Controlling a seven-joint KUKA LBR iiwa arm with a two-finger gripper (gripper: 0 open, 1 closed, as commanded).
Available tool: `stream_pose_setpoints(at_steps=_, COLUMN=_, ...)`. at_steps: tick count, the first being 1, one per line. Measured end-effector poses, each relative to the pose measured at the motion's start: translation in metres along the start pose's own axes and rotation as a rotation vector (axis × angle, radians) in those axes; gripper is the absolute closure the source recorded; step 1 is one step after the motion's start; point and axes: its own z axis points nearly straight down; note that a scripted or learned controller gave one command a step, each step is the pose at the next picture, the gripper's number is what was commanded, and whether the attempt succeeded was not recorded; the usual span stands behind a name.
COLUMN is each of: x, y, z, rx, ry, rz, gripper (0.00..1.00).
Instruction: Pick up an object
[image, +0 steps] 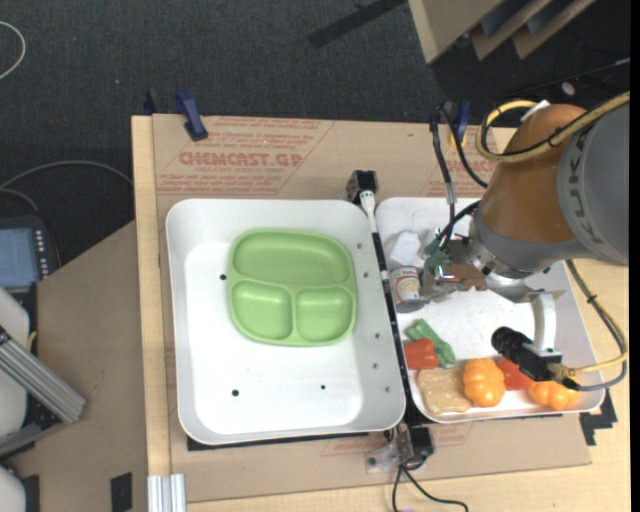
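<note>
The arm (535, 185), with its orange band, rises nearest to the camera and covers the back part of the right bin (470, 322). Under it the claw (436, 274) is low inside this bin, near the wall next to the left bin. Whether the claw is released or clenched I cannot tell, because the wrist hides it from above. Nothing is seen to be held in it.

Just beside the claw, on its left, stands a small can (405, 286), close against the bin wall. Whether the claw and the can touch, I cannot tell. A little behind the can lies a crumpled white thing (404, 245). Toward the front there is a red and green vegetable toy (427, 347), then a beige piece like bread (443, 392) and an orange pumpkin-like toy (483, 381) touching it. A red piece (514, 377) and another orange toy (553, 394) lie toward the front corner. Well apart, in the left bin (190, 330), lies a green divided plate (293, 285).

In my judgement the task is in its early part. The claw is down among the objects, and the small can seems the likely target, but no object is lifted and all of them rest on the bin floor. The closing on one thing and the lifting are left to do.
</note>
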Motion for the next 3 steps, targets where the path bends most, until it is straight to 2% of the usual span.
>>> stream_pose_setpoints(at_steps=1, x=0.073, y=-0.023, z=0.006, rx=0.017, ry=0.002, rz=0.004, gripper=1.00)
stream_pose_setpoints(at_steps=2, x=0.064, y=0.002, z=-0.128, rx=-0.003, ry=-0.002, rz=0.010, gripper=1.00)
stream_pose_setpoints(at_steps=3, x=0.143, y=-0.047, z=-0.077, rx=0.022, ry=0.000, rz=0.003, gripper=1.00)
